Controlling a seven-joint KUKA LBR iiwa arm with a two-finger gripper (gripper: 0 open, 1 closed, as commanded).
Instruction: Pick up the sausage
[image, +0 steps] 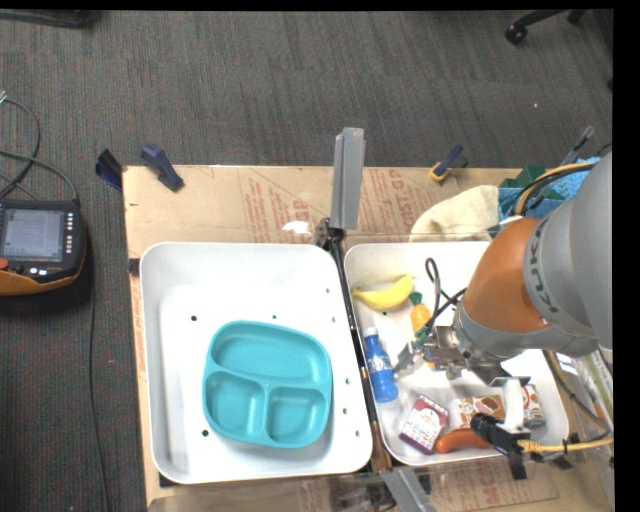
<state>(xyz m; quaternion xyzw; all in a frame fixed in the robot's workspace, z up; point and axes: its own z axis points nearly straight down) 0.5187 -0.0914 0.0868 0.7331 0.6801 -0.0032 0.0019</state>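
The sausage (456, 440) is a short orange-red link lying near the front edge of the right bin (452, 258). It lies between a small pink and white box (423, 422) and a black cable end. My gripper (432, 356) hangs over the middle of the right bin, up and to the left of the sausage and apart from it. The grey arm with its orange band (505, 290) covers the bin's right part. Nothing shows held in the gripper.
A banana (384, 293), a small orange item (421, 317) and a blue bottle (378, 366) lie in the right bin's left half. A printed packet (502, 406) lies right of the box. The left bin (160, 300) holds a teal divided plate (268, 384).
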